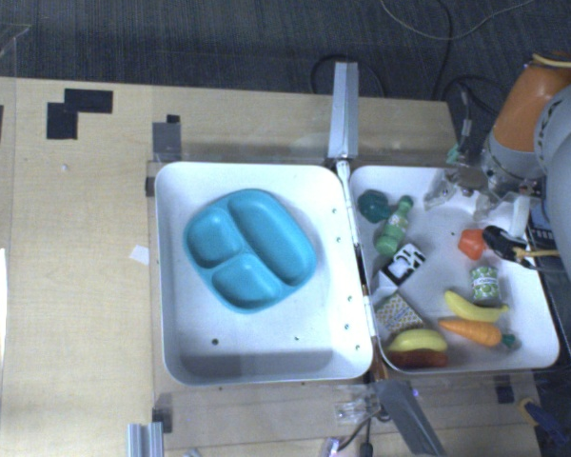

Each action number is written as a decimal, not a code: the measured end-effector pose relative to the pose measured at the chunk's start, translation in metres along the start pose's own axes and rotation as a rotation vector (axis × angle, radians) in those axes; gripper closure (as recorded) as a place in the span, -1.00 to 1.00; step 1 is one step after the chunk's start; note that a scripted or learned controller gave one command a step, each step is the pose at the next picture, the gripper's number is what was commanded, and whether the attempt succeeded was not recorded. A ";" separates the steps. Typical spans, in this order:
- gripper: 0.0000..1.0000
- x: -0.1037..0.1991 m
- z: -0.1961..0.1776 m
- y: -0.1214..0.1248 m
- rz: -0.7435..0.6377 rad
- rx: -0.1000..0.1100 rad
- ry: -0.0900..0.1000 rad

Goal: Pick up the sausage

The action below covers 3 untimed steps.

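Step in hand: reaching toward the sausage (420, 357), judging from the arm sitting well apart from it at the far right.
Sausage: lying dark red at the near left corner of the right bin (542, 350), touching the yellow piece (417, 340) just beyond it.
Gripper (457, 187): hovering over the far edge of the right bin; impossible to tell whether parted or closed.
Doing it well: travelling left and nearer, then descending with the jaws straddling the sausage's narrow width, keeping off the bin wall and the yellow piece.
Risk: catching the yellow piece too, or clipping the bin corner.
Right bin holding: teal ball (372, 204), green bottle (393, 228), black-and-white block (405, 262), orange piece (471, 244), small can (484, 283), banana (475, 306), carrot (472, 331).
Left bin (176, 284) holding: blue divided plate (251, 248), sitting centrally.
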<state>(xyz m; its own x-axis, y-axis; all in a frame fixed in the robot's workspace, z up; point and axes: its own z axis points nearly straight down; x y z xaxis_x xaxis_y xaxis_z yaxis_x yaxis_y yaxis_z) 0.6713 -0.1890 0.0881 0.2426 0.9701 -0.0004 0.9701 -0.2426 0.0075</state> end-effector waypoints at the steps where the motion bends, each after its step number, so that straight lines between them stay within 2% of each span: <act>1: -1.00 0.003 -0.001 -0.061 -0.123 -0.001 0.001; 2: -1.00 -0.021 0.000 -0.054 0.353 0.002 0.007; 3: -1.00 -0.005 -0.002 -0.128 0.473 -0.001 0.003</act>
<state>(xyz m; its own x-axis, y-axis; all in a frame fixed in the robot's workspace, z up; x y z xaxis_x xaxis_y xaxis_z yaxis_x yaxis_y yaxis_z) 0.5459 -0.1627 0.0888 0.6577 0.7532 0.0060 0.7532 -0.6578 0.0068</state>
